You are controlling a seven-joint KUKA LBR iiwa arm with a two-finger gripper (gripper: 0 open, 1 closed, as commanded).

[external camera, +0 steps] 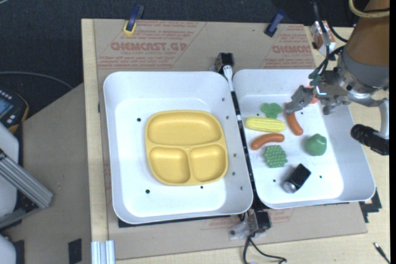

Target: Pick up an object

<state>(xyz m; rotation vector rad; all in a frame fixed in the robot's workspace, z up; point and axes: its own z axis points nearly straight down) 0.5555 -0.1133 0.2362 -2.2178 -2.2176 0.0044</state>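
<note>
The right bin (346,177) holds several toy foods: a yellow corn cob (265,125), an orange-red sausage (266,140), a second small orange sausage (295,123), a green leafy piece (270,110), a green pepper (316,144) and a green broccoli (275,156). A small black block (297,177) lies near the bin's front. My gripper (311,102) hangs over the back of this bin, just above and right of the small orange sausage. Its two fingers are spread open, and I see nothing held between them.
The left bin (124,102) carries a yellow divided plate (184,146). A black hinge strip (238,127) separates the two bins. The arm's body (368,52) fills the space over the right bin's far right corner. Clamps sit at the board's back edge.
</note>
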